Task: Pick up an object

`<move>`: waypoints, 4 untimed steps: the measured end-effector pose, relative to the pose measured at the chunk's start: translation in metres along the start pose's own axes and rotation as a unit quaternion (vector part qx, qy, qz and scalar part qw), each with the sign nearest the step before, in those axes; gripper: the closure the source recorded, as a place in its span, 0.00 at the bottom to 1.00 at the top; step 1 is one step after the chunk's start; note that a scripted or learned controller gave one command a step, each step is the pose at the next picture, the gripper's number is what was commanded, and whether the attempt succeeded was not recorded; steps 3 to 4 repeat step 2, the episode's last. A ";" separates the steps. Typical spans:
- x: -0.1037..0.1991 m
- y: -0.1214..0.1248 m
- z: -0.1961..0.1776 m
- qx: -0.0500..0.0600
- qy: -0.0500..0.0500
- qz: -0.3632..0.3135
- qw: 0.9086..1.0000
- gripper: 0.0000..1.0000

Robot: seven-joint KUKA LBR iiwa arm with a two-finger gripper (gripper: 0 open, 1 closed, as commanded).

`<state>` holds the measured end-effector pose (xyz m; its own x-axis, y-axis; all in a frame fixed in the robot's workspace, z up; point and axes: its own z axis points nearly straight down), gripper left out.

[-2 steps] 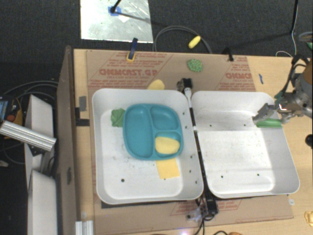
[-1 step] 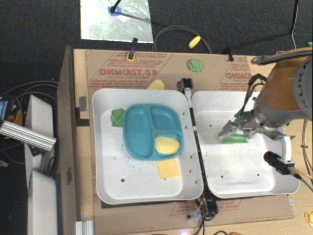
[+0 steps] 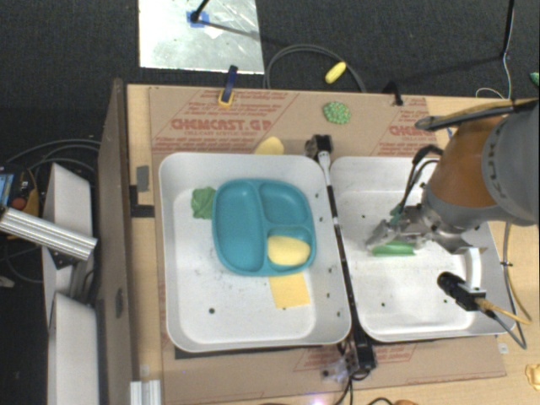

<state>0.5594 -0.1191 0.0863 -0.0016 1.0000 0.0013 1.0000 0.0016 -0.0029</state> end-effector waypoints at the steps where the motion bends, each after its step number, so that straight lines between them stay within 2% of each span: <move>1: 0.000 0.001 -0.014 -0.003 -0.001 0.000 1.000 1.00; 2: 0.087 0.023 -0.104 -0.007 0.001 -0.006 1.000 1.00; 4: 0.087 0.023 -0.104 -0.007 0.001 -0.006 1.000 1.00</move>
